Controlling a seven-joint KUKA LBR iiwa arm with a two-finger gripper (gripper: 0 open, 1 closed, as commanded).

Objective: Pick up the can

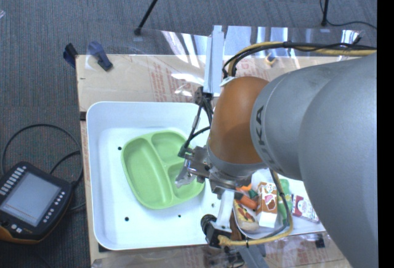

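Claw (184, 175): it hangs over the right edge of the green plate, low in the left bin; I cannot tell how it stands, because the arm covers much of it.
Arm (308, 131): grey, with an orange band (237, 119) above the wrist, it comes from the right and hides most of the right bin.
Left bin (111, 131): white and shallow, it holds a green plate (151, 171) with two compartments; both compartments look bare.
Right bin (271, 237): a small part shows under the arm, with a pile of small packed things (261, 199) in red, orange and white.
Can: I cannot pick it out with certainty in that pile.
Worktop (141, 79): light brown, it carries both bins.
Floor: a tablet-like controller (31, 199) with a cable lies left of the worktop.
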